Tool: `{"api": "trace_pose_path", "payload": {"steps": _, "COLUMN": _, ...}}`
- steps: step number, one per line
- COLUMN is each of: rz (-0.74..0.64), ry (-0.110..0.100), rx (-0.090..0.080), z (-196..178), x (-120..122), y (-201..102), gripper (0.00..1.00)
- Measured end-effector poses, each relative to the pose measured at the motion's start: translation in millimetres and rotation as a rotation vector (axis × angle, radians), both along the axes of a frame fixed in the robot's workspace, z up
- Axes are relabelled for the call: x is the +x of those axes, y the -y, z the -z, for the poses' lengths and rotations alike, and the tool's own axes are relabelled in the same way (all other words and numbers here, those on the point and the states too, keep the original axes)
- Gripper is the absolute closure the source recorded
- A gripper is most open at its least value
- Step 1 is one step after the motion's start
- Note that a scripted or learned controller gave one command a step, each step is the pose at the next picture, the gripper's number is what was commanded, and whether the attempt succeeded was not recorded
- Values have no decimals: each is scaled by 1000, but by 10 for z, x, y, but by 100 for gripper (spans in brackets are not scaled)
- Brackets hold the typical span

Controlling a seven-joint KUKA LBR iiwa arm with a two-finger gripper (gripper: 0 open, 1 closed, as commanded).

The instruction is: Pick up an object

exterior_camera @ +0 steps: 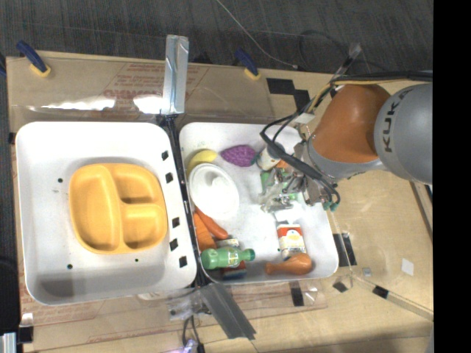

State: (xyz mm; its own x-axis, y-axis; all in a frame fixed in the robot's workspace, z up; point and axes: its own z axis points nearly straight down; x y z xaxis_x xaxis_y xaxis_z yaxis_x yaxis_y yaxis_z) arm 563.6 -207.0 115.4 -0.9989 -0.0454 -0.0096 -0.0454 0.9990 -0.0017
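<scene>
1. The grey arm [401, 134] with its orange band reaches in from the right and hangs over the right bin [324, 230], its wrist over the bin's upper right part
2. The claw [278, 195] points down into the right bin amid a tangle of black cables; I cannot tell how it is set, nor whether anything sits in it
3. Just below the claw lies a small white bottle with a red and orange label [291, 239], and beside that, against the bin's lower wall, an orange-brown carrot-like piece [289, 266]
4. A green bottle [227, 257] lies on its side along the lower left of the same bin, touching some orange carrot-shaped pieces [206, 229] by the left wall
5. A white bowl [214, 188] sits left of the claw, with a yellow lemon-like item [202, 157] at its upper edge and a purple bunch of grapes [238, 154] just right of that
6. The left bin [44, 271] holds a yellow divided tray [118, 206], roughly in its middle
7. Both bins rest side by side on the desk [383, 248], which is covered in brown card
</scene>
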Motion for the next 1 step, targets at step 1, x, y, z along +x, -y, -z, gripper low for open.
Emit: {"api": "trace_pose_path", "payload": {"steps": 1, "rz": 266, "ry": -2, "rx": 1, "z": -539, "x": 797, "y": 28, "gripper": 100}}
